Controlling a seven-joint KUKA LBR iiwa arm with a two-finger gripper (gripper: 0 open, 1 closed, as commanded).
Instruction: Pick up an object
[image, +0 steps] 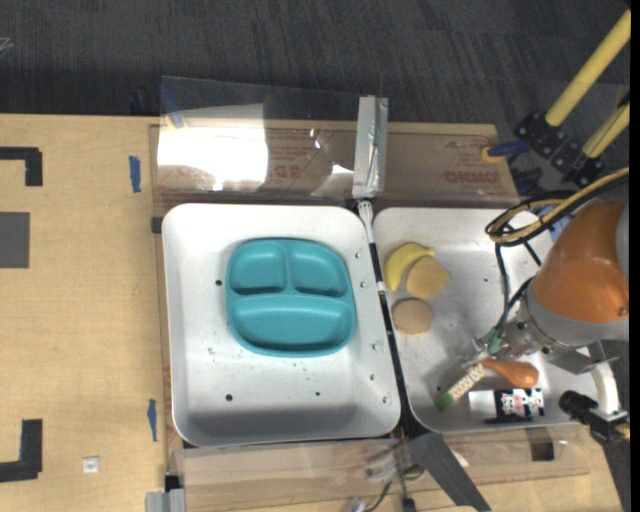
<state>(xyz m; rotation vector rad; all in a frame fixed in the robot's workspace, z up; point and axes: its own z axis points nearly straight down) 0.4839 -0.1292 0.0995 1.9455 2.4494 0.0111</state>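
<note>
The right bin (450, 225) holds several small objects. A yellow piece (403, 262) and a tan disc (429, 279) lie at its far left, with a tan ball (411, 317) just below them. An orange carrot-like piece (513, 373), a beige striped stick with a green tip (460, 385) and a white box with black print (510, 403) lie near the front edge. My gripper (503, 343) hangs low over the front right of this bin, just above the orange piece. The wrist with its orange band (590, 265) hides most of the gripper.
The left bin (190, 300) carries a teal divided plate (291, 296). A clear plastic sheet and a grey upright post (370, 145) stand behind the bins. Yellow bars and cables (580, 80) run at the upper right near the arm.
</note>
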